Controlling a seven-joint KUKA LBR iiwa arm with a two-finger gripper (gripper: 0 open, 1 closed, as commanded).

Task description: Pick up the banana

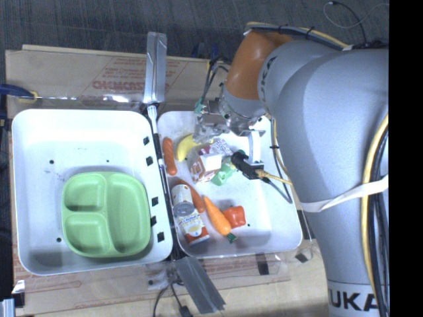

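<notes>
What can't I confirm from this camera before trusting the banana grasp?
- Gripper: its fingers are hidden under the wrist and cabling, so contact can't be judged.
- Banana: only a yellow curve shows; the gripper and the small carton cover the rest.
- Right bin: the arm covers its right wall.
- Bottle: label print too small to read.

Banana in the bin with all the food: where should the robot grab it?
Probably at the banana's yellow middle, coming straight down from above. It lies flat near the right bin's back corner, with a hot dog on one side and a small carton on the other, so sideways approaches look crowded.
</notes>
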